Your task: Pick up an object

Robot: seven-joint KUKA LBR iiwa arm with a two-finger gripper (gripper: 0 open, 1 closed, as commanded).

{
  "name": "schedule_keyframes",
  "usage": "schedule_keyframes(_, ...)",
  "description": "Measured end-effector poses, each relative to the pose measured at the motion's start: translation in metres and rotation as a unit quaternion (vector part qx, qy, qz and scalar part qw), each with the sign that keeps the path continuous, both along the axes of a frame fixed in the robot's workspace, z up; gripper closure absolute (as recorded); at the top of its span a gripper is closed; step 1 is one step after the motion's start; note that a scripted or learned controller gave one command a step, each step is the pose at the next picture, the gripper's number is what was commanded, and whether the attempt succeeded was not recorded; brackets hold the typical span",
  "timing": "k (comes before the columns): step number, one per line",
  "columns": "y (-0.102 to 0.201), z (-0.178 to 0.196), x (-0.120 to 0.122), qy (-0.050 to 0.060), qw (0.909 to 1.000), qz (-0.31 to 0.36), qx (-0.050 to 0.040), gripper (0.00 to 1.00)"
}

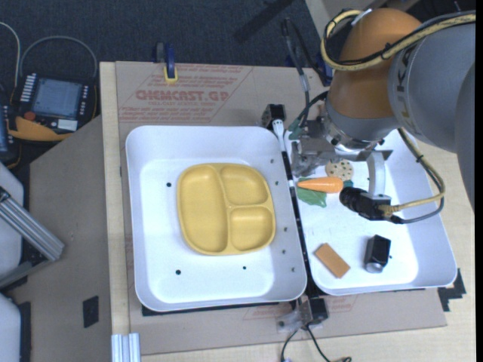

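Note:
In the right bin (430, 270) a toy carrot (321, 185) with a green top (311, 197) lies close to the left wall. A round speckled cookie-like piece (344, 168) rests just behind it. Nearer the front lie a brown rectangular block (332, 260) and a small black object (377, 252). My gripper (313, 151) hangs below the orange wrist band (370, 59) over the bin's back left part, just above and behind the carrot. The wrist hides much of it, and nothing shows as held.
The left bin (151, 270) holds a yellow divided plate (225, 207). A ridge (294, 225) separates the two bins. A black connector on a yellow cable (362, 200) hangs from the arm over the right bin's middle. A teach pendant (56, 100) lies off the bench at far left.

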State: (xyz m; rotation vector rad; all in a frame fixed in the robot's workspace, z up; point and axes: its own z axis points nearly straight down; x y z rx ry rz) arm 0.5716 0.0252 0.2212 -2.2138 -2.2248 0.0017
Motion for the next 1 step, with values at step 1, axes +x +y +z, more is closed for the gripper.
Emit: schedule_keyframes(1, 0.0580, 0.0074, 0.0008, -0.002, 1.0000, 0.001, 0.0003, 1.00)
